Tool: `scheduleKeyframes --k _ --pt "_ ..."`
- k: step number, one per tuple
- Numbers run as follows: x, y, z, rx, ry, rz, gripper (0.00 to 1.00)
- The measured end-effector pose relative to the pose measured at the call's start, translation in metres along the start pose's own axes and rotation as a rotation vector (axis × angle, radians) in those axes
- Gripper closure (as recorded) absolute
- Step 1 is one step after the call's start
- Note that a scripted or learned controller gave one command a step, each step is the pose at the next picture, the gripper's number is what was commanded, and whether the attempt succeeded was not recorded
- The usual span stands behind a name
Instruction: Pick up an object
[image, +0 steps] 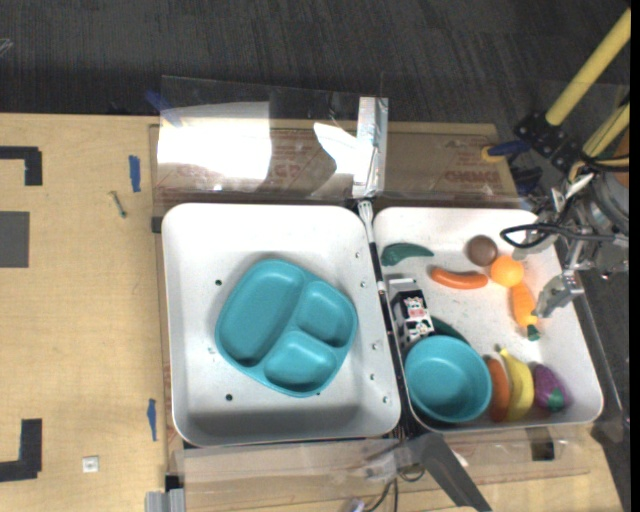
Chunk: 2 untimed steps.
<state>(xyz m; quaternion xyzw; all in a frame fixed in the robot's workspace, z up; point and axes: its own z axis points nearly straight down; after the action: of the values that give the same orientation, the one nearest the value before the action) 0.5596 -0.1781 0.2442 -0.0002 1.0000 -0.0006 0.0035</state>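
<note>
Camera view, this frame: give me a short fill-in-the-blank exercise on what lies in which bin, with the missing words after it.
1. The teal divided tray lies in the ____ bin of the view.
2. The teal bowl sits in the ____ bin of the view.
3. The yellow banana lies between an orange piece and a ____ fruit.
4. The divided tray has ____ compartments.

Missing words: left; right; purple; three

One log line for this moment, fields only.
gripper: over right bin, near carrot | holding: nothing seen | teal bowl: untouched
</note>
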Motion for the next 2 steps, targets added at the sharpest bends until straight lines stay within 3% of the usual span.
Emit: scheduleKeyframes --k 1,2 --pt "-0.043 -0.045 0.153 0.002 -0.006 0.060 0.00" --pt "-0.046 -0.043 0.142 0.004 -0.013 0.056 1.00"
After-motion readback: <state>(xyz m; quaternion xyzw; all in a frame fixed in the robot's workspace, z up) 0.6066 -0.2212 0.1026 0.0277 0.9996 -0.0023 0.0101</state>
